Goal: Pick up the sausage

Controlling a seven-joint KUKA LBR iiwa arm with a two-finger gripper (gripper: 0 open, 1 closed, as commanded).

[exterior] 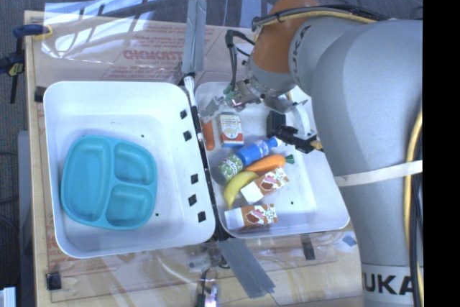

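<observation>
The sausage is a small orange-red piece lying along the left wall of the right bin, near its back corner. My gripper hangs low over the back of that bin, just behind and to the right of the sausage. The orange wrist band and the big grey arm cover most of it. Nothing is visibly held.
Close to the sausage are a small carton, a blue bottle, a carrot, a green item, a banana and two snack packets. The left bin holds a blue divided plate.
</observation>
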